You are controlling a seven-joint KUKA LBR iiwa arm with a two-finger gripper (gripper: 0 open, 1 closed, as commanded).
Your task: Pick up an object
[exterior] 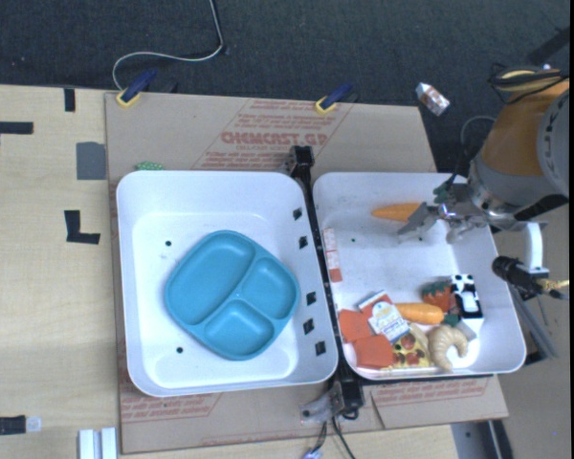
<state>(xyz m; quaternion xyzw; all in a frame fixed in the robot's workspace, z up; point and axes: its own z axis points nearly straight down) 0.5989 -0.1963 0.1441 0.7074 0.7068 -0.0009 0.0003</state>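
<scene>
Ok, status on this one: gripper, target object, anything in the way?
Gripper low in right bin, beside orange carrot. No grasp visible. Other toys piled at bin's near corner, apart from the carrot. Blue tray in left bin.

Even, bright overhead light; soft shadows, slight overall blur.

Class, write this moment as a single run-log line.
arm: over right bin | gripper: beside orange carrot | carrot: lying on bin floor | left bin: blue divided plate

left bin: blue divided plate | brown board: two blue-yellow clamps | white cable
</scene>
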